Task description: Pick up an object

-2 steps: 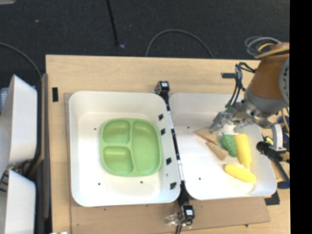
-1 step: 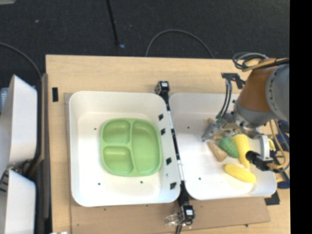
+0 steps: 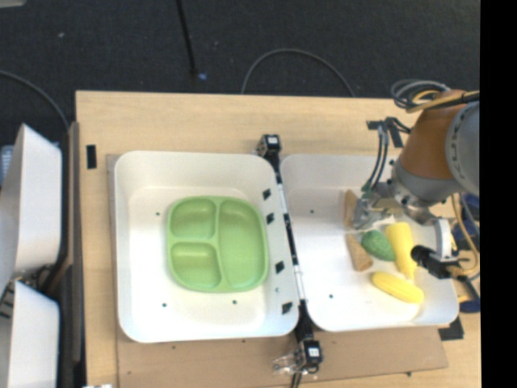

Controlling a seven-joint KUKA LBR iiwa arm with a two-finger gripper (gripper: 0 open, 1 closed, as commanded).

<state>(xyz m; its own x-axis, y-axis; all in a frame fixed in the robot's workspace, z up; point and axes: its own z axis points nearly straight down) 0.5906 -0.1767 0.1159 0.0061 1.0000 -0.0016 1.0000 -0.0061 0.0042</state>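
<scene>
In the right bin [image 3: 323,217] lie a green rounded object [image 3: 376,244], a yellow piece [image 3: 401,246] standing along it, a second yellow piece [image 3: 397,288] nearer the front, and tan wedge-shaped pieces [image 3: 359,252] [image 3: 350,206]. My gripper [image 3: 365,214] hangs low over the right bin just above the green object, at the end of the grey arm with its orange band [image 3: 428,148]. It is beside the upper tan piece. Nothing is seen between its fingers.
The left bin [image 3: 137,297] holds a green divided plate [image 3: 216,243]. A clamp row [image 3: 283,241] runs between the two bins. Cables [image 3: 388,136] loop off the arm at the bench's right. White boxes [image 3: 32,208] stand off the bench's left edge.
</scene>
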